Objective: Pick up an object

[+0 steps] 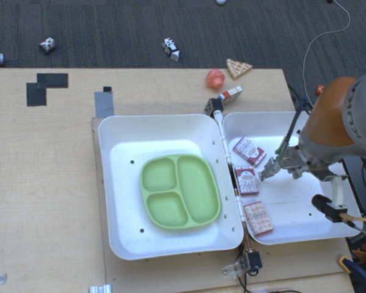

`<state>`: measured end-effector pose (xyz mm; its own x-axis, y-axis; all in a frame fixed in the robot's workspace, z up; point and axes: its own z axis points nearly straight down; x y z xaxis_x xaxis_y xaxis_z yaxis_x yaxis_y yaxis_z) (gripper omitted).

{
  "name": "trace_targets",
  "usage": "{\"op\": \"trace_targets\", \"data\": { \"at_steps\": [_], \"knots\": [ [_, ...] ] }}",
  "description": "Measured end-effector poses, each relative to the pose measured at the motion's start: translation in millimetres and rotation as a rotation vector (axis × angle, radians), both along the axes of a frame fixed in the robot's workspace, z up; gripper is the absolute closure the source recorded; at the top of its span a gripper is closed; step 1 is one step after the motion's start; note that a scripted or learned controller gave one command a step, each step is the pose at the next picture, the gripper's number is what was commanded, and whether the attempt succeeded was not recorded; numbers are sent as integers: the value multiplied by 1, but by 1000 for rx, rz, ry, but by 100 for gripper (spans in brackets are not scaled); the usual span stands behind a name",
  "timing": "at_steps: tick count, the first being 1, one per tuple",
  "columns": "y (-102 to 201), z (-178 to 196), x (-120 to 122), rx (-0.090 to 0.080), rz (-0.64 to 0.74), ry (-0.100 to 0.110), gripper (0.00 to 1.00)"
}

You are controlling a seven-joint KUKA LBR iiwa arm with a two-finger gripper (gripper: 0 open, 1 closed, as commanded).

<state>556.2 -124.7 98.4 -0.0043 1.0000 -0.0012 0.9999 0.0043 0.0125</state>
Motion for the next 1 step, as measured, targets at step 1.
{"op": "trace_targets", "data": {
  "at_steps": [1],
  "knots": [
    [35,-11,-52,-2,-5,2,0]
  ]
}}
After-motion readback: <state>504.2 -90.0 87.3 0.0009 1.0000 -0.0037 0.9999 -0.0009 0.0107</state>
